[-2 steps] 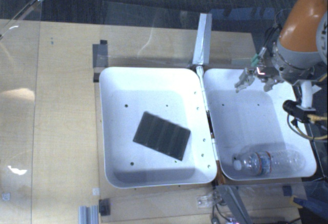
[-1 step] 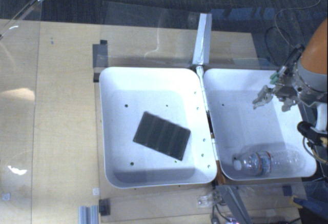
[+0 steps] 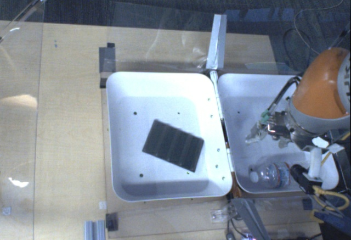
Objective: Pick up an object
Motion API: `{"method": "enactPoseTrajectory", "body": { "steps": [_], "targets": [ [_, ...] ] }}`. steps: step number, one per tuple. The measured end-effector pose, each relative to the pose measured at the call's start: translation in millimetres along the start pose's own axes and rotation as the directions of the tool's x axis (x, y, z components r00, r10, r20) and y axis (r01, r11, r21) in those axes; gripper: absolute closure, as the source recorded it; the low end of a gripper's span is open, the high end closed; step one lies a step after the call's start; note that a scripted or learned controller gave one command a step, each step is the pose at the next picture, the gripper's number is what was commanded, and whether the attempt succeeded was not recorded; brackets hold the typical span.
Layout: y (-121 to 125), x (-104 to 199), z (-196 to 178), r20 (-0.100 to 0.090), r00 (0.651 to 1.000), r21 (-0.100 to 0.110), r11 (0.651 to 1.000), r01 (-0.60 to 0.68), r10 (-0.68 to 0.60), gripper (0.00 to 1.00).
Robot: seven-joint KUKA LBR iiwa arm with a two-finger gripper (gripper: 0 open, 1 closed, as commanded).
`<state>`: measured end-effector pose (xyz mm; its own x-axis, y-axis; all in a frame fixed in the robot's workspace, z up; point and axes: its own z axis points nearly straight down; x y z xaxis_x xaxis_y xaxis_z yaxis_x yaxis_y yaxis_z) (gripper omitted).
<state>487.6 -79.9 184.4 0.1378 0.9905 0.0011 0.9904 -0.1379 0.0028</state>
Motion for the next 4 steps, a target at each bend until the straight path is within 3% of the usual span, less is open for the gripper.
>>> {"method": "enactPoseTrajectory", "body": {
  "steps": [1, 2, 3, 4],
  "targets": [
    [77, -56, -5, 0.001, 0.990, -0.002, 0.990, 0.139, -0.139, 0.00],
    [23, 19, 0, -0.001, 0.999, 0.000, 0.999, -0.050, 0.050, 0.00],
    [36, -78, 17, 0.002, 1.000, -0.001, 1.000, 0.007, -0.007, 0.00],
    [11, -57, 95, 0.003, 0.991, -0.012, 0.991, 0.132, -0.132, 0.00]
  ]
}}
